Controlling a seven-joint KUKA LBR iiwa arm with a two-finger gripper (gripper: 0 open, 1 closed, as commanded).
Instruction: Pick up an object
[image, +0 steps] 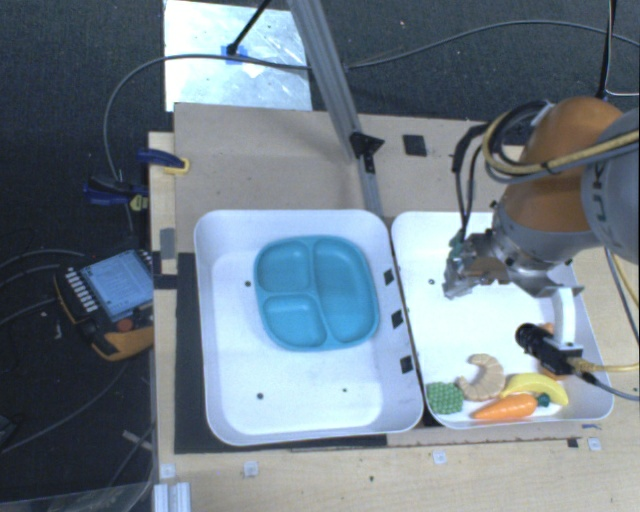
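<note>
Above the right bin (420, 330), the gripper (455, 285) hangs tilted leftward.

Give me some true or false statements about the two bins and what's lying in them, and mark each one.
1. The blue divided plate lies in the left bin. True.
2. The toy foods are scattered across the middle of the right bin. False: they cluster at its near edge.
3. The carrot lies next to the banana. True.
4. The gripper hangs over the left bin. False: it is over the right bin.
5. The green item sits on the plate. False: it lies in the right bin's near left corner.
</note>
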